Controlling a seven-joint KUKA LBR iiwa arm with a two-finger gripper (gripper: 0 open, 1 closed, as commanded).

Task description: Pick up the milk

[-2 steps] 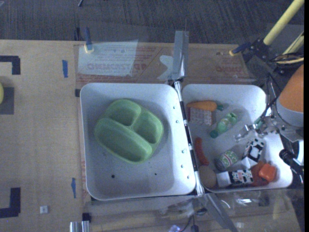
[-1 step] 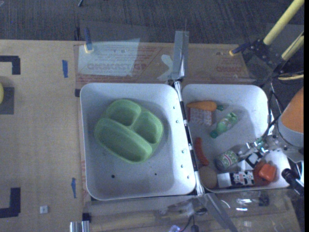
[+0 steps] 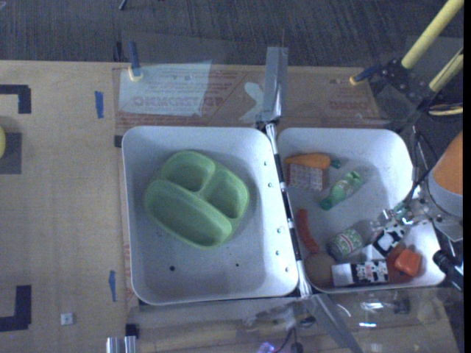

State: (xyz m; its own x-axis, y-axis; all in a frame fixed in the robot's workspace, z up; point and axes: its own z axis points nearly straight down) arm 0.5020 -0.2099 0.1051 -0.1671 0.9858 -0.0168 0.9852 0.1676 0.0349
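Milk (image 3: pixel 362 272): we saw the carton lying on its side along the right bin's (image 3: pixel 346 135) near edge, toward its near right corner.
Gripper (image 3: pixel 394 223): we found it low by that bin's right edge, just beyond the milk; its state we could not tell.
Bottle (image 3: pixel 341 188): green, toward the far edge.
Left bin (image 3: pixel 147 142): it carried a green divided tray (image 3: pixel 196 198).

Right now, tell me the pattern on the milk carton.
White with black cow-style patches on the milk carton, seen in the camera view.
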